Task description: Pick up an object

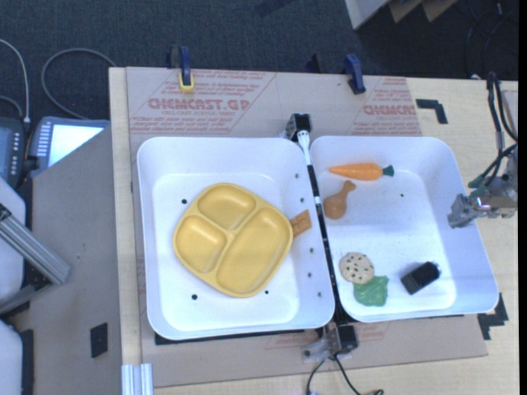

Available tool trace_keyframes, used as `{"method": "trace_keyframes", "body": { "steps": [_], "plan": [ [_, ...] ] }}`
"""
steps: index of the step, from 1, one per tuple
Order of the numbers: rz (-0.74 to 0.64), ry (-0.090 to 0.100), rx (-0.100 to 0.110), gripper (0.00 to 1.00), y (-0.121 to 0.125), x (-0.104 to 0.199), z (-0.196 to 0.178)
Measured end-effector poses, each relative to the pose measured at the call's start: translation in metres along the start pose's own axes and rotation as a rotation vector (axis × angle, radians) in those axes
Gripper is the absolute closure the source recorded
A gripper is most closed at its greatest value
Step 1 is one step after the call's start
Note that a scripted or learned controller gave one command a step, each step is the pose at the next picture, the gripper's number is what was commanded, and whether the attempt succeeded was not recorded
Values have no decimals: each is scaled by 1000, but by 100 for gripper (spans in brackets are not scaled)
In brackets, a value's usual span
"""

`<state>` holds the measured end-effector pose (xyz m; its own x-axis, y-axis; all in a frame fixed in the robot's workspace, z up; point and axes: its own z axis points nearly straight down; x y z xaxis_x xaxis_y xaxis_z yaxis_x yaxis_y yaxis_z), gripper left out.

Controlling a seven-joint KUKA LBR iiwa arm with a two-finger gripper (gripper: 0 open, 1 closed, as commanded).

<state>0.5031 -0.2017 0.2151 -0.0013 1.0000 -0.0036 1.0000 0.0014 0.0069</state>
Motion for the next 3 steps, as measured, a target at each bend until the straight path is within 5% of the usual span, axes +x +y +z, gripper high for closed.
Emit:
{"method": "trace_keyframes", "body": {
  "steps": [3],
  "plan": [
    [-4,4,4,100,39,157,-12]
  ]
}}
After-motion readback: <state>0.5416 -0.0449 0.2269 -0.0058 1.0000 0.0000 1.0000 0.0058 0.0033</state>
